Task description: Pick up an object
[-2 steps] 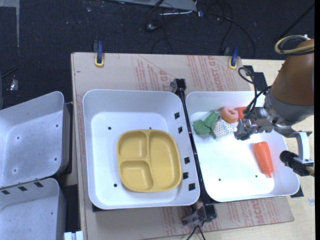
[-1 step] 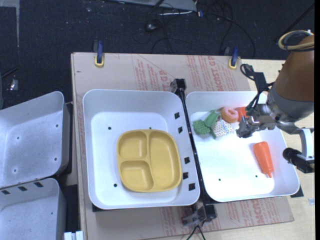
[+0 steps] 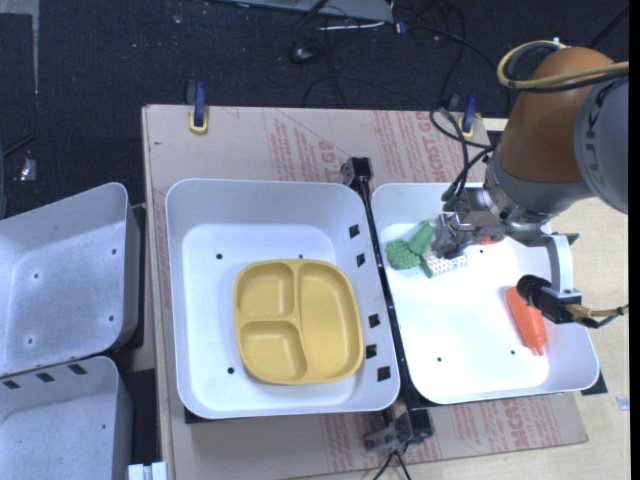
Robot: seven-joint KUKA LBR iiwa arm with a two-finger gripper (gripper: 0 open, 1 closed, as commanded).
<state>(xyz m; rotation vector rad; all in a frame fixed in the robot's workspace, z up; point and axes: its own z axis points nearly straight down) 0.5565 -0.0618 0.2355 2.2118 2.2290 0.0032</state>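
Note:
My gripper (image 3: 452,234) hangs low over the upper left part of the right bin (image 3: 470,368). Directly beneath and beside it lie a green toy piece (image 3: 408,252) and a small white speckled block (image 3: 446,264), touching each other. An orange carrot-shaped toy (image 3: 527,325) lies near the bin's right wall, apart from the gripper. The arm's orange and grey wrist (image 3: 550,128) hides the bin's back right corner.
The left bin (image 3: 200,268) holds a yellow divided plate (image 3: 298,320). A black divider (image 3: 378,278) runs between the bins. Blue clamps (image 3: 199,108) grip the board's back edge. White bin lids (image 3: 60,268) lie off the bench at left.

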